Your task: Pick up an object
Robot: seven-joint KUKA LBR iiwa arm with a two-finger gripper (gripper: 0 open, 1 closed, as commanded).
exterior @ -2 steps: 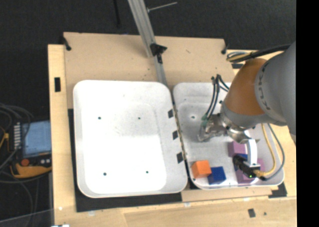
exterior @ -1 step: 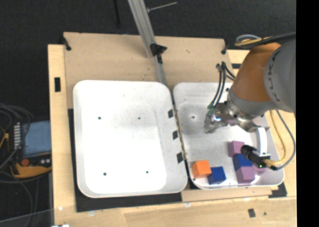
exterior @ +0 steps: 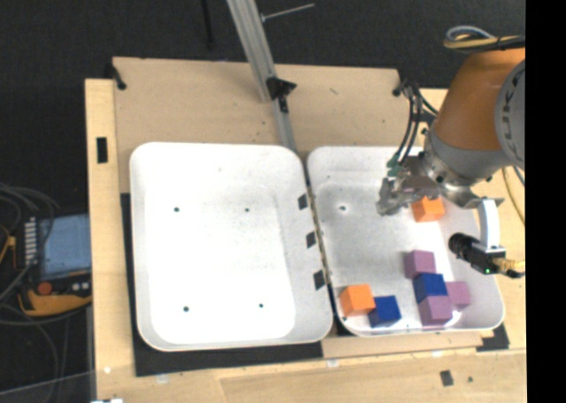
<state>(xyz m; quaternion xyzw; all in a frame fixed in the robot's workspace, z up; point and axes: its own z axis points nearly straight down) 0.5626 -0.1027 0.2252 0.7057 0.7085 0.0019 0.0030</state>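
The right bin (exterior: 354,216) holds several small blocks. An orange block (exterior: 429,209) lies near the bin's upper right, just to the right of my gripper (exterior: 392,196), which hangs low over the bin floor. The arm's wrist covers the block's upper edge. Near the bin's front edge are another orange block (exterior: 357,299) and a blue block (exterior: 386,310). To their right a purple block (exterior: 420,262), a blue block (exterior: 431,286), a purple block (exterior: 435,308) and a lighter purple block (exterior: 458,293) sit clustered together.
The left bin (exterior: 221,242) stands beside the right one, with black clips (exterior: 311,238) along the shared rims. A slanted metal rail (exterior: 256,48) rises behind the bins. A black fitting (exterior: 473,253) juts over the right bin's right rim.
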